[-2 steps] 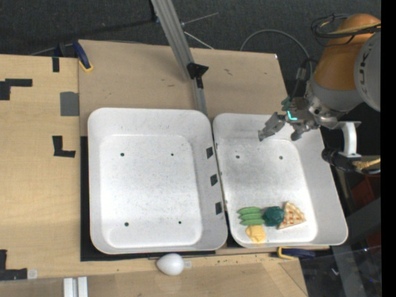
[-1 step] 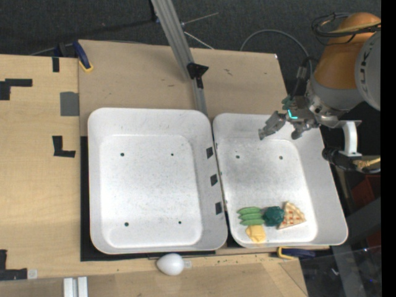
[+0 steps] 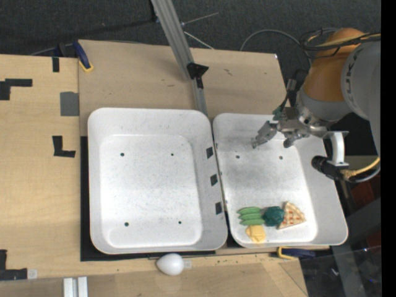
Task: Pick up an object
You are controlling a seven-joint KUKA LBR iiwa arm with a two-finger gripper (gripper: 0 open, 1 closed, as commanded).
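Grey fingers of the gripper (image 3: 272,138) are spreading apart with nothing between them, hovering over bare floor of the right bin (image 3: 260,172). Well below them the toys (image 3: 271,217) are lying bunched together: closing there risks pinching two, or nudging the pile against the wall.

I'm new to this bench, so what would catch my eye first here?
Probably the small heap of bright toy food in the near corner of the right bin, the one patch of colour there. Next, the grey and orange arm's tool, open above that bin's far end. A white egg lies outside the left bin.
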